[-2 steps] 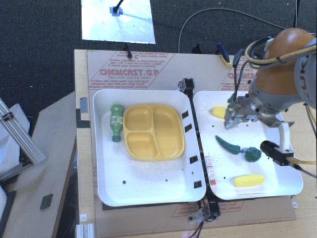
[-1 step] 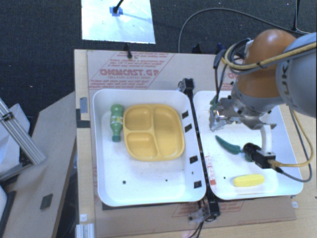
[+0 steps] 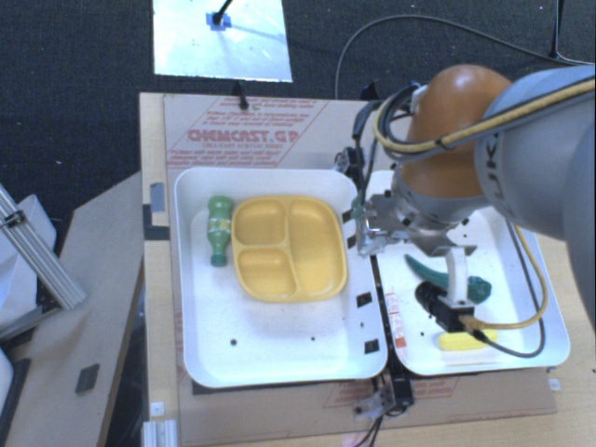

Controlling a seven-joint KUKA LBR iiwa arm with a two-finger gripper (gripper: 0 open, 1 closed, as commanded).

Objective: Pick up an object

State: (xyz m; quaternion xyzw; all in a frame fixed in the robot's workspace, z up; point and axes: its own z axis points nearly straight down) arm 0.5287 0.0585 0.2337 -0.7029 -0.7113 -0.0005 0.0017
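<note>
Nearest us, at the front of the right bin: a small yellow block, lying flat close to the near wall.

Just behind it, mid-bin: a teal curved piece, lying on its side with its pointed end toward the bin divider. Part of it is covered by robot hardware.

Above and left of that: the gripper hangs over the seam where the two bins meet, under the bulky orange-banded wrist of the arm. We cannot tell whether it is spread or closed; the wrist hides too much. Nothing is seen in its grasp.

Left bin: a divided yellow plate sits mid-bin, with a green bottle lying touching its left edge.

Farthest: a printed sheet under the bins' back edge, then a shiny square panel on the dark floor.

Step in hand, as we judge it: positioning, with no pick made. The teal piece is the closest candidate, near the gripper, toward the viewer and to the view's right. The plate's right edge is also close, on the other side of the seam.

The next move calls for shifting clear of the divider, centring over the teal piece across its narrow width, then descending. Risk: clipping the bin wall.
</note>
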